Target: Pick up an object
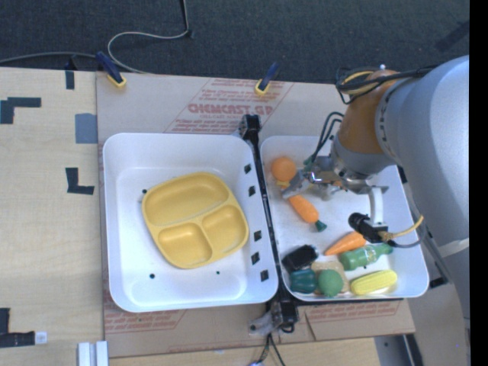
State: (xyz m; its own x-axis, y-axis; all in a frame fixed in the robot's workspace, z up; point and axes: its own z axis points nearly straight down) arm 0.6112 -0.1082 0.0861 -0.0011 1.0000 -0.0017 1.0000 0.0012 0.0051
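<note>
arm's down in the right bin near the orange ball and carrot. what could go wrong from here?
1. The gripper sits between the orange ball and a carrot; it may nudge the ball away instead of catching it.
2. The toys in the right bin are bunched at the near edge: second carrot, corn, green pieces. A grab there could catch two or slip.

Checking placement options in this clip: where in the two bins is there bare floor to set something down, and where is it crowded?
The left bin has bare floor all around the yellow divided plate, widest along its far wall and near edge. In the right bin, the near end is packed: carrots, corn and green pieces. The gripper hangs by the orange ball.
</note>
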